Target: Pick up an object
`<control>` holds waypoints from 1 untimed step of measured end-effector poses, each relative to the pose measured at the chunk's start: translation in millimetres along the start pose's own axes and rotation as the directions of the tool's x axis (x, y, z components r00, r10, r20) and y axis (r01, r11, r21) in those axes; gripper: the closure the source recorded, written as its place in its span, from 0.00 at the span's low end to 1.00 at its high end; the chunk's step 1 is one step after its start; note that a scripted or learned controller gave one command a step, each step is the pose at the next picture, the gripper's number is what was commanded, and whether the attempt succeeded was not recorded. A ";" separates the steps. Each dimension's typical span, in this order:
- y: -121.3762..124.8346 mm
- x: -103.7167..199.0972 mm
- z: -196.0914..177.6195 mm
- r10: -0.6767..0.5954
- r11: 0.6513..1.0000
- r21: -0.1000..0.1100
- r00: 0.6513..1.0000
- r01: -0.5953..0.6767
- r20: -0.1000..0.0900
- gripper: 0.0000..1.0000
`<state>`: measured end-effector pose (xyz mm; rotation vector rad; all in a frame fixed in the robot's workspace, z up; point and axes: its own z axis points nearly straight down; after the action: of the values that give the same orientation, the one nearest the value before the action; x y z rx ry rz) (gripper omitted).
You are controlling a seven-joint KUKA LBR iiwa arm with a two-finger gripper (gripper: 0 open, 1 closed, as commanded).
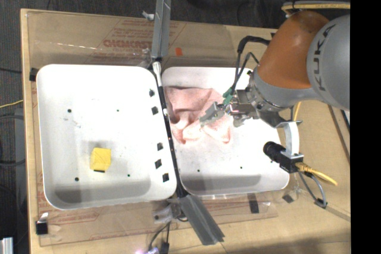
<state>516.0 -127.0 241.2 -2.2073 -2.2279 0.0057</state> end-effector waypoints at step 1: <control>26.9 33.5 9.2 0.242 0.970 -0.003 0.970 -0.242 0.001 0.00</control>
<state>542.5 -93.3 231.9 -2.4652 -1.9445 0.0051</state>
